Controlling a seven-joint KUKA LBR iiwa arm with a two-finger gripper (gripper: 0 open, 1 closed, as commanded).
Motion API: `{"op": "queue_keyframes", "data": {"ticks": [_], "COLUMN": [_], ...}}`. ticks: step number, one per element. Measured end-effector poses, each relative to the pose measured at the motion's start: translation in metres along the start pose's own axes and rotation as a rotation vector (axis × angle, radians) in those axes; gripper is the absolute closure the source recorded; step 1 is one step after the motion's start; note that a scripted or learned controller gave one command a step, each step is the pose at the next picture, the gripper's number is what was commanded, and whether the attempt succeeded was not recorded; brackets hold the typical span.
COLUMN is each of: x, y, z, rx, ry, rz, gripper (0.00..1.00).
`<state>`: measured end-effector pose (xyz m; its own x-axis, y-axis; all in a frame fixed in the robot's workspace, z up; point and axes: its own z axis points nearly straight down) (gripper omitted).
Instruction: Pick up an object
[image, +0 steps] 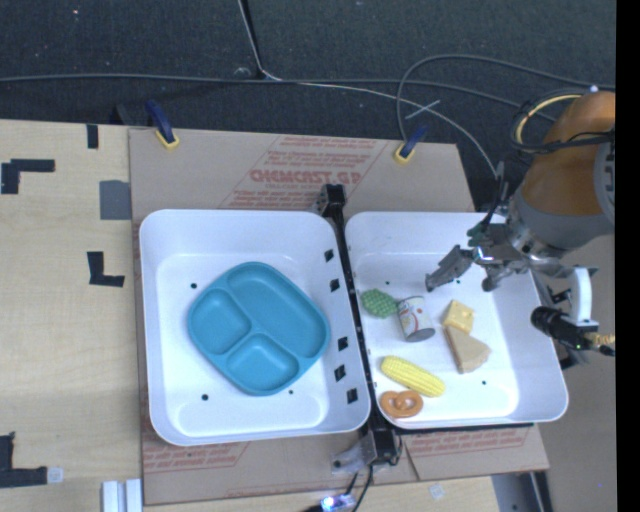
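My gripper (460, 284) hangs over the back of the right bin (535, 395), its two fingers spread open with nothing between them. Just in front of it lie a yellow cheese wedge (459, 317) and a paler wedge (468, 351). To their left a small can (413, 320) lies beside a green leafy toy (380, 303). Nearer the bin's front lie a yellow corn cob (413, 376) and a brown pretzel (402, 403). None of these touches the gripper.
The left bin (160, 260) holds a blue divided plate (258, 327). A black divider (345, 300) runs between the bins. Cables (440, 110) loop behind the bench, and the arm's orange band (565, 150) sits at the right.
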<state>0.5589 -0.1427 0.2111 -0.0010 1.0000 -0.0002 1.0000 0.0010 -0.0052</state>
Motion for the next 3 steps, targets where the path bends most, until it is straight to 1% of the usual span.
{"op": "queue_keyframes", "data": {"ticks": [1,2,3], "x": [0.001,0.001,0.003], "y": [0.003,0.008,0.007], "z": [0.064,0.122,0.111], "rx": [0.001,-0.018,-0.013], "ry": [0.000,-0.010,-0.004], "rz": [0.000,-0.001,-0.002], "gripper": [0.00,0.00,1.00]}}
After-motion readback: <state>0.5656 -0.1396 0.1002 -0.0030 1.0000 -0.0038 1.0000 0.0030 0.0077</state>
